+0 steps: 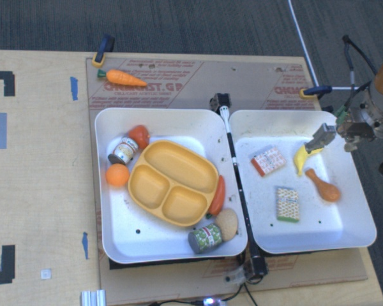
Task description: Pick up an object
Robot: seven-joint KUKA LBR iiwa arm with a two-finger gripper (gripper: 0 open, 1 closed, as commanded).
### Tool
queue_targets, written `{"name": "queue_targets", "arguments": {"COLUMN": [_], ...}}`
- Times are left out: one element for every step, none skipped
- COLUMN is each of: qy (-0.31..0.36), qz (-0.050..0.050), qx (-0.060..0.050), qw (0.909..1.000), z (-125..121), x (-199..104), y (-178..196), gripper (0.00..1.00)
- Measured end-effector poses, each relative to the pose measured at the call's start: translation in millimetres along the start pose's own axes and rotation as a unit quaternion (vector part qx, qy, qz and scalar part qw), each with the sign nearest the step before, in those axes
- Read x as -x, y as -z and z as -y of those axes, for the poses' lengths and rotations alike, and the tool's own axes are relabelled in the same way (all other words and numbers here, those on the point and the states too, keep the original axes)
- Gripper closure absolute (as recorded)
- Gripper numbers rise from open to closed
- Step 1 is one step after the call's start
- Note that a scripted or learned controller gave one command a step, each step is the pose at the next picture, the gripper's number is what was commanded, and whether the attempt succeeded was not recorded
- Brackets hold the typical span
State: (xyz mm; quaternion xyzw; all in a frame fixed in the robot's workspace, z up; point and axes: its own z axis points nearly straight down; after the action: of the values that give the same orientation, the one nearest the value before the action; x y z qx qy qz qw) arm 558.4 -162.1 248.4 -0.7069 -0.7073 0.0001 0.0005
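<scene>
Lowest in the left bin, at its near edge, a green can lies on its side beside a round brown piece. Both touch the yellow divided plate, which hides part of a red sausage.

At the right bin's far right corner hangs the gripper. I cannot tell how far its fingers are open; nothing shows between them. Its tip is just above the banana, whose long axis runs from far to near edge.

Near the right edge lies a drumstick, thick end pointing to the near right corner. Arm is cut off at the right.
</scene>
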Motion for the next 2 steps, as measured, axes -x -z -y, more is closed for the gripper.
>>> {"name": "queue_targets", "arguments": {"qy": [0.000,0.000], "qz": [0.001,0.002], "qx": [0.002,0.004], "qw": [1.0000,1.0000], "z": [-20.9,-21.8], "x": [25.7,26.1], "y": [-162.7,-151.7], "gripper": [0.00,1.00]}}
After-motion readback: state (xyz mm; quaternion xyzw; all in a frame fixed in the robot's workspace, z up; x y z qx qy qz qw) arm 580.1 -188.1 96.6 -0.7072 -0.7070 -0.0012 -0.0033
